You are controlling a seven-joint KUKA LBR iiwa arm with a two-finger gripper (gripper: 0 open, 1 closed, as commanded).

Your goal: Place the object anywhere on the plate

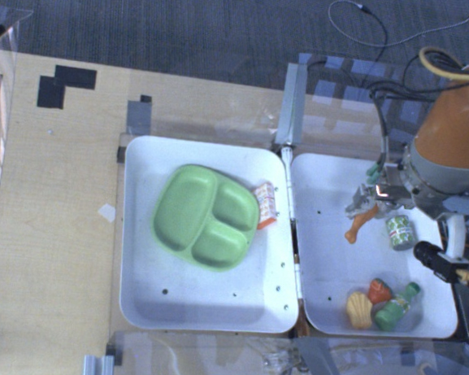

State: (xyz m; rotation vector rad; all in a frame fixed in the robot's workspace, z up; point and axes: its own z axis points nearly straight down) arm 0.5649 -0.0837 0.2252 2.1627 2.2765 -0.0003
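A pale wooden bench (51, 232) stands on dark grey carpet and carries two shallow white plastic bins side by side, a grey metal strip running between them. The left bin (151, 298) holds a light green divided plate with three compartments (206, 216), lying tilted near the bin's middle. Touching the plate's upper right rim, between the plate and the bin's right wall, lies a small white and orange snack packet (266, 204).

The right bin (326, 264) sits just right of the plate's bin. Above its upper right part hangs the grey arm with its orange band (461, 121). The tool (374, 201) sits low over the bin, well right of the plate, and a slim orange carrot-shaped toy (358, 224) reaches down and left from it; whether the tool is gripping the toy or merely over it, I cannot tell. Just right of the toy stands a small green-and-white patterned can (399, 231). Further from the plate, in the bin's lower right corner, a yellow shell-shaped pastry toy (360, 309), a red strawberry toy (380, 291) and a green plastic bottle (396, 307) lie clustered together, touching.
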